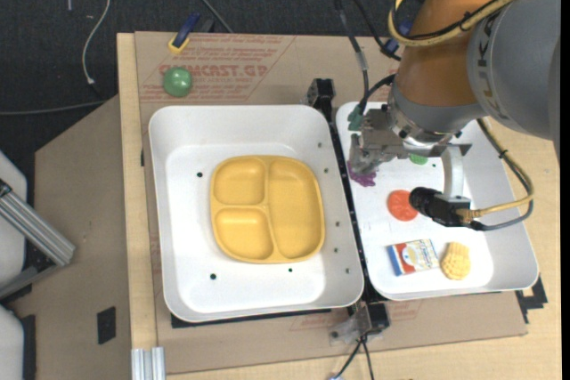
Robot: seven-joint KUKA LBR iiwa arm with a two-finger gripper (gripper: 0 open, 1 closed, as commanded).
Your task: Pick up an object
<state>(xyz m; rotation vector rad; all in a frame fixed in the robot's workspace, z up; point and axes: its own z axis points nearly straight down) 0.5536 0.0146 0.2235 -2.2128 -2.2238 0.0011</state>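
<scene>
My gripper (365, 163) hangs low over the left edge of the right bin (508, 254), reaching down from the grey and orange arm (445, 40). A small purple object (362, 179) lies just beneath its tip, touching or nearly touching it. Elsewhere in the same bin are a red round object (401, 206), a small blue, white and red box (411, 256), and a yellow ridged object (455, 262). A bit of green (417, 159) peeks out from under the wrist.
The left bin (178, 147) holds a yellow divided plate (267, 209). A green ball (178, 82) and a blue clip (185, 33) lie on the cardboard behind it. A black unit (438, 206) with a cable hangs off the arm over the right bin.
</scene>
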